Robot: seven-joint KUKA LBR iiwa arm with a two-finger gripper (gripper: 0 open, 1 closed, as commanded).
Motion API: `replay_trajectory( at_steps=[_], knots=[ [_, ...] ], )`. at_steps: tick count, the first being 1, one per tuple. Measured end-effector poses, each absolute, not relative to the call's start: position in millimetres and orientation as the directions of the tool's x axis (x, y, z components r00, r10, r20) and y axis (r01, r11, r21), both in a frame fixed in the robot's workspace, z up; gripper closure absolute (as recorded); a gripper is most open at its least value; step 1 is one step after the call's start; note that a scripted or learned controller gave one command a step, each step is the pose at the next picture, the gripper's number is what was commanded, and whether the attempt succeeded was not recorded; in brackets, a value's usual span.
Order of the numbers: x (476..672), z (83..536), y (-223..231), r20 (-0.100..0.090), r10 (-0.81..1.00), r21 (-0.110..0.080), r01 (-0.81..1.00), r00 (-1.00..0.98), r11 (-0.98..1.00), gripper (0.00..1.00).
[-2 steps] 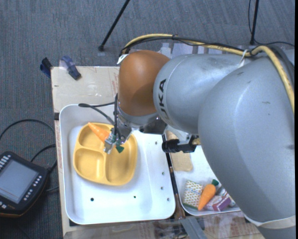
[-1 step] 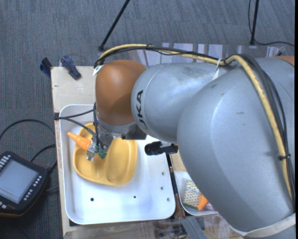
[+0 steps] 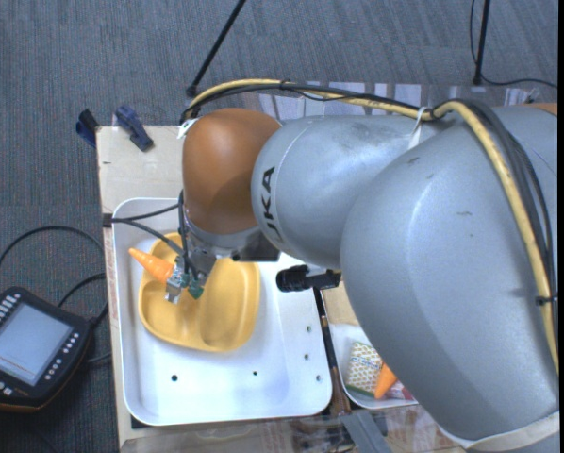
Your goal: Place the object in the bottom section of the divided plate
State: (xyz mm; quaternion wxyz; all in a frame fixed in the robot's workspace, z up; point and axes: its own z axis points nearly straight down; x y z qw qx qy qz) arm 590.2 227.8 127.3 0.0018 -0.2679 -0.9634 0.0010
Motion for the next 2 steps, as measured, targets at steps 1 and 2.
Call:
replay_trajectory(
  at_steps=[1, 2],
  knots=[
    [590.0, 135.8, 227.1, 0.005, 0.517, -0.005, 0.517, -0.856, 0.856, 1.00],
    [589.8, 135.4, 227.1, 0.005, 0.517, -0.006, 0.517, -0.856, 0.856, 0.00]
  ],
)
